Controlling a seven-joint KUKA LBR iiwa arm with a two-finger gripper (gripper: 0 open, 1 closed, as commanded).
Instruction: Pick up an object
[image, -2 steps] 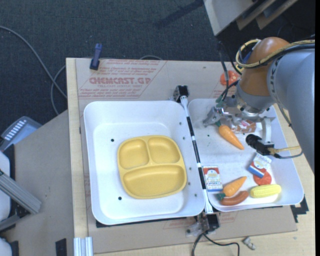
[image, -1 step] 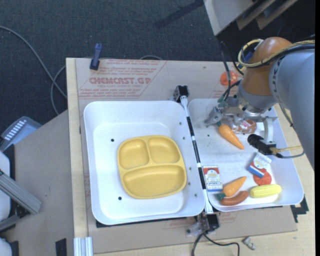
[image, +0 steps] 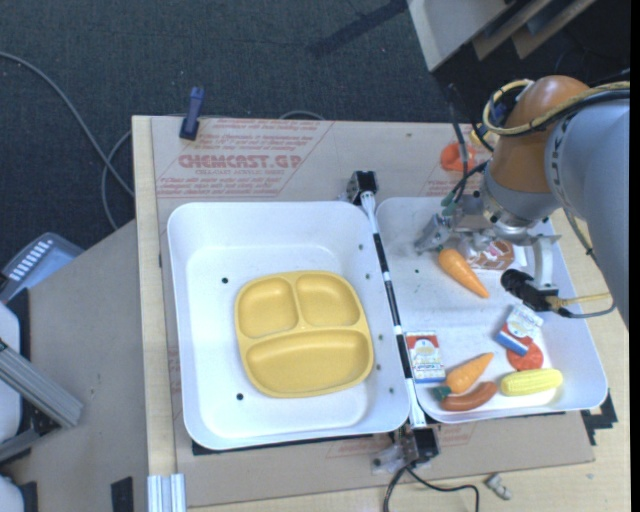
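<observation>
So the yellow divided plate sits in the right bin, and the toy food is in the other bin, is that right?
Not quite. The camera view shows the yellow divided plate in the left bin; the toy food, such as the carrot and corn, lies in the right bin.

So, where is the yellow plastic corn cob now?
The yellow plastic corn cob lies in the right white bin, near its front right corner, beside the brown toy sausage.
</observation>
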